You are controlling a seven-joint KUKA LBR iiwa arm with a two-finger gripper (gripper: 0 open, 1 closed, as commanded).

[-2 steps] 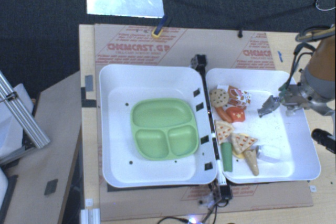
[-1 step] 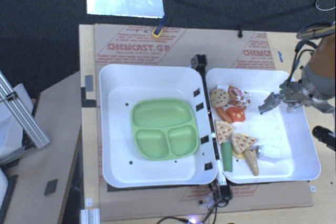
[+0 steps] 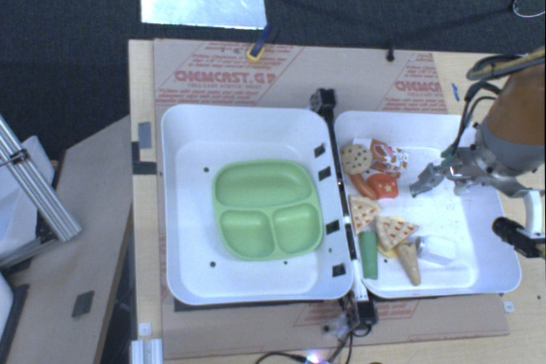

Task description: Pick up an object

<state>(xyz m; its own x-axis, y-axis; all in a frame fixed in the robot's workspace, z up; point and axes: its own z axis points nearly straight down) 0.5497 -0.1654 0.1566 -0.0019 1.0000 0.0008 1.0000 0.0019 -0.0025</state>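
The right bin (image 3: 486,268) holds several toy foods along its left side: a round cookie (image 3: 354,157), a red and white piece (image 3: 389,156), a red tomato-like piece (image 3: 380,185), two waffle-patterned wedges (image 3: 363,213) (image 3: 396,230), a green stick (image 3: 368,254), a tan cone (image 3: 410,262) and a white piece (image 3: 440,250). My gripper (image 3: 424,182) hangs over the middle of the right bin, just right of the red tomato-like piece, pointing left. Nothing is visibly held in it.
The left bin (image 3: 183,141) holds a green divided plate (image 3: 264,209). A black divider with clips (image 3: 334,183) runs between the bins. The arm's body (image 3: 512,132) covers the right bin's far right corner. Cardboard (image 3: 222,77) lies under both bins.
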